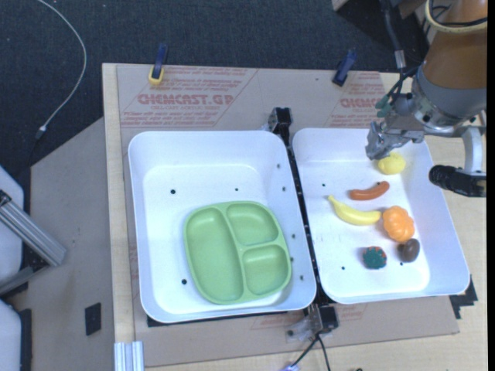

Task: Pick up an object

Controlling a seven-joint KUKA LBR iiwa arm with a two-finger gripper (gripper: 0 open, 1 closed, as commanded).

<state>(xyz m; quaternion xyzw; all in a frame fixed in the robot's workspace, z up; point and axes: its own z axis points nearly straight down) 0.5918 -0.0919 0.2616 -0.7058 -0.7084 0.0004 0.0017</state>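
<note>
Gripper (384, 150) hovering over small round yellow plastic fruit (392, 164) in right shallow white bin (441, 277); jaws' state impossible to tell, whether apart or together.

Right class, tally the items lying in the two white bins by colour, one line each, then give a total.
Yellow: 2, lemon, banana
Orange: 2, sausage, pumpkin
Green: 2, divided plate, teal ball
Brown: 1, small brown piece
Total: 7

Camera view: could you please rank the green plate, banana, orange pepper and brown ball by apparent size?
1. green plate
2. banana
3. orange pepper
4. brown ball
</note>
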